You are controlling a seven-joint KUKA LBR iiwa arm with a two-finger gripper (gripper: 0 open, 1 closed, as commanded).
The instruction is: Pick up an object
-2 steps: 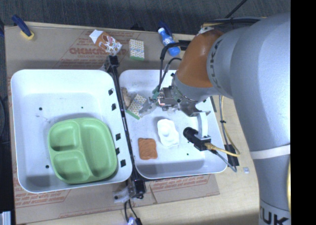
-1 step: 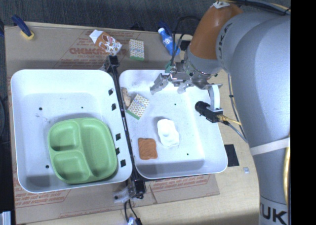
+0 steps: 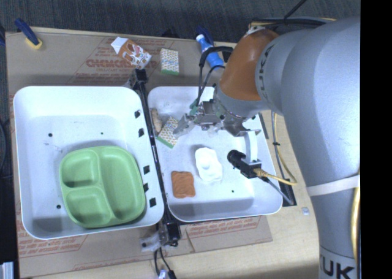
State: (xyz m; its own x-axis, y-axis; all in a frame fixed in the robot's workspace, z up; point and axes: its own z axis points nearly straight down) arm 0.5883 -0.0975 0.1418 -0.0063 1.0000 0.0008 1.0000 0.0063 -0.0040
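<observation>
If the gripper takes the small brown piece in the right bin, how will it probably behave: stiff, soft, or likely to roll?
The brown piece lies flat and looks thin, so it probably will not roll. Its porous, sponge-like or bread-like surface suggests it is light and may compress when squeezed. Because it sits low on the right bin floor, the jaws may find little height to grip.

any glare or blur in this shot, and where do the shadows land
Camera view: sharp overall, slight softness at the gripper; even overhead light; mild glare on the arm's grey casing; soft shadow inside the left bin along its upper wall and beside the green tray; the arm dims part of the right bin.
</observation>
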